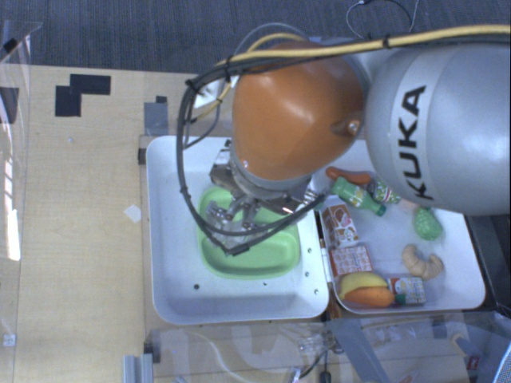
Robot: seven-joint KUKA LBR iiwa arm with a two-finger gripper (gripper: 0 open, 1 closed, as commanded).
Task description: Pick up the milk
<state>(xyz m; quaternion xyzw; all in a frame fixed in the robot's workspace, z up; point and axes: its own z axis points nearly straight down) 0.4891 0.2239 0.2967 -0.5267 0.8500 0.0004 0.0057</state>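
Nearest the lens: grey arm link (447, 126) lettered KUKA, filling the upper right, with a yellow cable (447, 34) along its top edge. Just left of it, the orange band (295, 110), domed and ringed by black cables (188, 150). Beneath the band, the gripper (238, 216), hanging over the left bin (172, 238) directly above a shallow green dish (263, 254); metal parts tangled with cable there (jaws open or closed: cannot be told; nothing seen between them).

Lower, in the right bin (459, 270), well apart from the gripper:
- milk (341, 223), taken to be the white-and-red carton lying flat by the bin's left wall (label too small to read);
- a red-checked carton (351, 259) just below it;
- a banana (359, 280) touching an orange (367, 296) at the front left corner, beside a small juice box (409, 290);
- a pale curved pastry (421, 262) near the middle;
- a green lump (427, 224) toward the right;
- a green bottle (359, 196) lying on its side, and a carrot (349, 175) behind it, partly under the arm.

Under both bins, the pale wooden worktop (80, 214), marked with black patches (80, 94) at its far left. Farthest, beyond the worktop's back edge, dark blue carpet (160, 14).
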